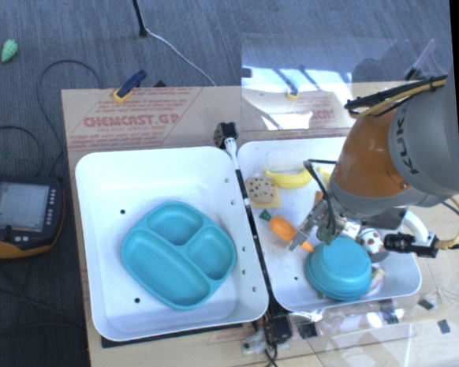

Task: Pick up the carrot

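One small orange carrot (281,228) with a bit of green at its upper end lies in the right-hand shallow white plastic bin (285,289), close to that bin's left wall, tilted on the white floor. Just to its right sits the two-finger gripper (313,234), its metal tips down near the carrot's lower end and splayed apart, nothing between them (the carrot lies beside them, not in them). Touching distance below the gripper rests one round teal bowl (340,268), smooth and glossy. Above the carrot: one pale, dotted cube like a die (261,190), and one curved yellow banana (289,178). A small white ball with dark spots (368,241) peeks out at the bowl's right. The grey arm with its orange band (374,163) looms over the bin. Next door, the left-hand white bin (103,181) holds a single teal divided plate (178,255) with three compartments, matte-smooth and rounded.
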You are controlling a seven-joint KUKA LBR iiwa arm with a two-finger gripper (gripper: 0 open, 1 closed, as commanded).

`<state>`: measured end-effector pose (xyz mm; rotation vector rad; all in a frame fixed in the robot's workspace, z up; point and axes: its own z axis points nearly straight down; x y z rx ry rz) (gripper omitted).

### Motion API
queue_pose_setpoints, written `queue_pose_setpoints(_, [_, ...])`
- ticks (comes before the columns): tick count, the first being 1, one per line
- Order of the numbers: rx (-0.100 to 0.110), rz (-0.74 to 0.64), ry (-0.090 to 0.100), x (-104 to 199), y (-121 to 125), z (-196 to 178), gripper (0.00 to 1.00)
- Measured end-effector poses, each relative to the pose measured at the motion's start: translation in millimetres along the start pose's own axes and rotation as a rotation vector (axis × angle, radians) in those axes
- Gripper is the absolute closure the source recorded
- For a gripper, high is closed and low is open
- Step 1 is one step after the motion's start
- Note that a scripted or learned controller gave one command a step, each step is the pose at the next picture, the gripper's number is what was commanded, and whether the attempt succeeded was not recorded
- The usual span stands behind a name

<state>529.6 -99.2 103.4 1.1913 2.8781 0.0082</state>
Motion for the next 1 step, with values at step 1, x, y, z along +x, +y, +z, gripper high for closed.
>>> queue_pose_setpoints(1, [0.010, -0.218, 0.022, 82.6, 41.9, -83.1, 1.00])
